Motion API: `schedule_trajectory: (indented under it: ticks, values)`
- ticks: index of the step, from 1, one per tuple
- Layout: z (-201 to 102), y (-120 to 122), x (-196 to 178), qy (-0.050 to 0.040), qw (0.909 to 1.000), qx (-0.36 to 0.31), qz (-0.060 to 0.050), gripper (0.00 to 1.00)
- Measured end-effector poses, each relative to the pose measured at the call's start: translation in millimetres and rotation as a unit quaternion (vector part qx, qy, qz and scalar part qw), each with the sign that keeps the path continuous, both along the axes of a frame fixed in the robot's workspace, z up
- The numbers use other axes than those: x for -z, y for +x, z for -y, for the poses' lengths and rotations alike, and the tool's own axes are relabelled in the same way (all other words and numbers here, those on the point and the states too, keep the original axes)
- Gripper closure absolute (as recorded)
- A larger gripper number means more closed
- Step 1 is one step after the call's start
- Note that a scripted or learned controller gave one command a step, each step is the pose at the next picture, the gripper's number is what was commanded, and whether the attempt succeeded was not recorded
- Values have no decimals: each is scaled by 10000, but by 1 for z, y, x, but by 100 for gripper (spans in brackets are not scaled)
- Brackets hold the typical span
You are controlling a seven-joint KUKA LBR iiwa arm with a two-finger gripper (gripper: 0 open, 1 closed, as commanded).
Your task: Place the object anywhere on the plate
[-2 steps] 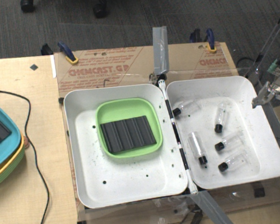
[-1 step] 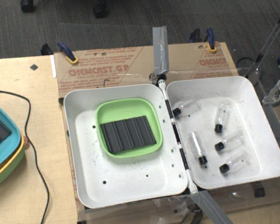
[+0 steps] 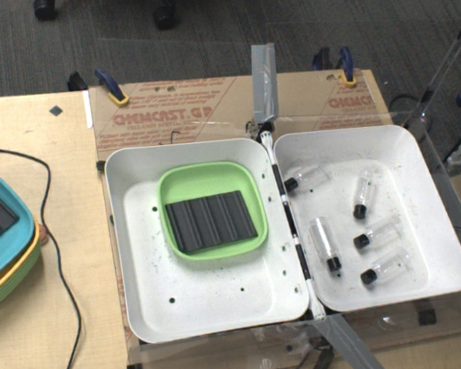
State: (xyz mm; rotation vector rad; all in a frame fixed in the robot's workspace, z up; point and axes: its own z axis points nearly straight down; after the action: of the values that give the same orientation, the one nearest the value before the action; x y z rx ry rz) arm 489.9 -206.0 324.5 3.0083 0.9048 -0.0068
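Roughly lengthwise near-to-far, middle vial, black cap nearward, green plate leftward, claw state untellable

Background: dark grey carpet across the top of the frame; chair castors at upper left; light wooden bench at left.

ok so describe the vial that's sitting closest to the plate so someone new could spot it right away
Start at the right white bin, which holds five clear vials with black caps. Look to its upper left corner, beside the divider shared with the bin holding the green plate. The vial there lies alone, higher than the others, its black cap pointing left toward the plate.
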Motion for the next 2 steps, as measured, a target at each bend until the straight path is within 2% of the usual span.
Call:
schedule_trajectory:
  ticks: [1, 2]
  values:
    - [16, 14, -5, -4, 9905, 1374, -11, 0]
    - [16, 8, 43, -1, 9821, 1883, -16, 0]
